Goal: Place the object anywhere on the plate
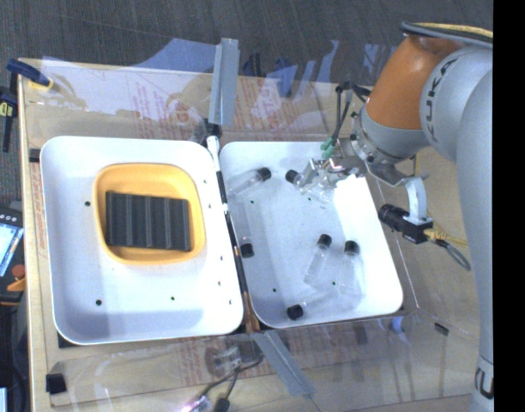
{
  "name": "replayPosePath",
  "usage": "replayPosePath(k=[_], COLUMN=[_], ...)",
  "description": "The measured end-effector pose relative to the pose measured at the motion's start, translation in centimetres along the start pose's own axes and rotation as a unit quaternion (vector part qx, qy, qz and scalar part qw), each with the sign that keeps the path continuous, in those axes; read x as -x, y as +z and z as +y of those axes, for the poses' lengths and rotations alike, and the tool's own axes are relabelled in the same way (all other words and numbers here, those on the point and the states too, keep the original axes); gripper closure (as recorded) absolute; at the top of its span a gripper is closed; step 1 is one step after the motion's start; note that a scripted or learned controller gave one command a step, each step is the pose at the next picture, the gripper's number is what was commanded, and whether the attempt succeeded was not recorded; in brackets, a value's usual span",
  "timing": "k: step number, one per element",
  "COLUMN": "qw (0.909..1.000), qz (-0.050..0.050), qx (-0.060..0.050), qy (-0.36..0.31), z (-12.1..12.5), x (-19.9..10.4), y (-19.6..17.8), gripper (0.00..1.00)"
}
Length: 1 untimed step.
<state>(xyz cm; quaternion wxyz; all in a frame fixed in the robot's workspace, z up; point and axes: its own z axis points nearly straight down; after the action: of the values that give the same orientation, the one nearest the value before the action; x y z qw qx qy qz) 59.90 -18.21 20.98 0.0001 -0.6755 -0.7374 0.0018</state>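
Note:
A yellow plate (117,181) lies in the left bin (74,290), with a dark ridged insert (149,220) in its middle. Several clear vials with black caps lie scattered in the right bin (280,230): one (249,180) near the top left corner, one (317,257) and another (349,264) at centre right, and one (301,307) by the front wall. My gripper (322,173) hangs low over the top of the right bin, right beside a black-capped vial (292,177). Glare and the clear glass blur what lies under the gripper's tip.
A grey rail (223,80) stands behind the gap between the two bins. Cables and a black connector (404,220) hang off the arm over the right bin's right wall. A small screen (0,243) sits off the bench's left edge.

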Motion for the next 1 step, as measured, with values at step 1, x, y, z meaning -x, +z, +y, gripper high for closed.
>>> replayPosePath(k=[1], qw=[0.9979], qz=[0.002], qx=[-0.001], qy=[-0.065], z=[0.26], x=[-7.74], y=[-2.63], gripper=[1.00])
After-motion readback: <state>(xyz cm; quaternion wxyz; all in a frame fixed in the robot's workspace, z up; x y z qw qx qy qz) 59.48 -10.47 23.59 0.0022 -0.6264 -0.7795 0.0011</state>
